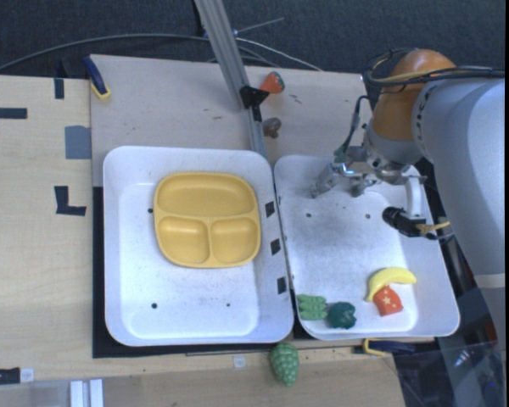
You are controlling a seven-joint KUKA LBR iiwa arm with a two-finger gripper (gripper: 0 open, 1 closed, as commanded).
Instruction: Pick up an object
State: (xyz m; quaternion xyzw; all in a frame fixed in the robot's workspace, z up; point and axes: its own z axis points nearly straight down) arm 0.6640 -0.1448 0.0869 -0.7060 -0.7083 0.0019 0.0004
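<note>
**Hand at the far end of the right bin, objects bunched at the near end**

Starting nearest me: a green bumpy toy (283, 362) (it looks like a bunch of grapes) lies on the tabletop (178, 108) just outside the bins' near rims. I'd judge it a poor target; a reach for it could clip a rim.

Inside the right bin (348, 253), along its near wall, sit the likely picks: a light green piece (311, 306) touching a dark green piece (341, 315), and near them to the right a yellow banana (390, 278) with a red piece (388, 302) tucked against it. That pairing is my main worry. Closing on one could shove its neighbour, or pinch two and drop both, and all four lie close enough to the wall that a finger could land on it.

In the left bin (127, 227) lies a yellow divided plate (208, 219), flat and wide, which I expect would slip from a two-finger grip.

Farthest off, the hand (343, 179) hangs over the right bin's far end, well apart from the toys. I see nothing in it, and I cannot tell how far apart it stands (it is small and cluttered with cable from this angle). A black fitting (405, 220) juts beside the arm's wrist; a descent near the right wall might catch it
</note>
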